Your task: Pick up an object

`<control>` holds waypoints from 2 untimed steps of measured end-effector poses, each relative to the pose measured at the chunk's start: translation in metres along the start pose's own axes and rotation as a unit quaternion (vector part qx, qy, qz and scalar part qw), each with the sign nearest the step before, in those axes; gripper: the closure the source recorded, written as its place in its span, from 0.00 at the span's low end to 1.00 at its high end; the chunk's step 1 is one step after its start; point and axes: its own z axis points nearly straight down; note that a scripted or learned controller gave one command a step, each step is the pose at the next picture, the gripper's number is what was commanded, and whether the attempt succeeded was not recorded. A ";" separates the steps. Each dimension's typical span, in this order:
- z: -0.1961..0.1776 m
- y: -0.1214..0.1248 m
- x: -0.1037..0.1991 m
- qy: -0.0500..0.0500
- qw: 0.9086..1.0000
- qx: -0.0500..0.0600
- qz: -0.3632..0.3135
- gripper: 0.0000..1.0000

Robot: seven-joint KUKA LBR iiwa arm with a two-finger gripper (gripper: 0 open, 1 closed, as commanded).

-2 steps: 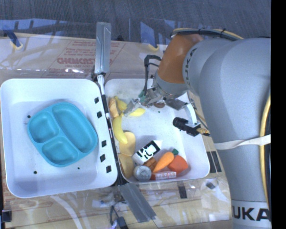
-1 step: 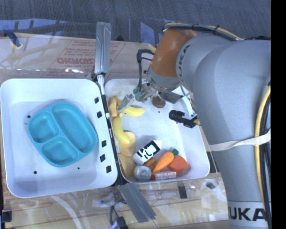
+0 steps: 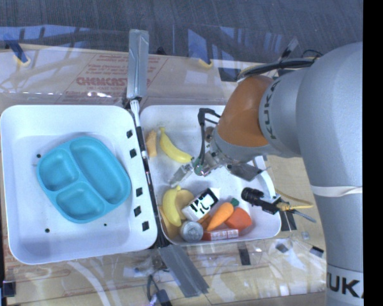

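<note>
We see end effector (image 3: 201,166) low in right bin (image 3: 179,115), grip state unclear; bananas (image 3: 173,150), carrot (image 3: 219,215), can (image 3: 192,231) crowd around; blue tray (image 3: 83,178) left.

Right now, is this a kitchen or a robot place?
Probably a robot test bench, not a kitchen: a KUKA arm reaches over two white bins holding toy bananas and a blue divided plate.

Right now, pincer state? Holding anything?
Pincer: low in the right bin, beside the upper banana; open or shut cannot be told, and nothing can be seen in its grip.
</note>
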 end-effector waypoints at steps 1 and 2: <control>-0.020 0.014 -0.003 -0.001 0.996 -0.001 -0.087 0.00; 0.000 0.087 -0.037 -0.001 0.997 -0.001 -0.071 0.00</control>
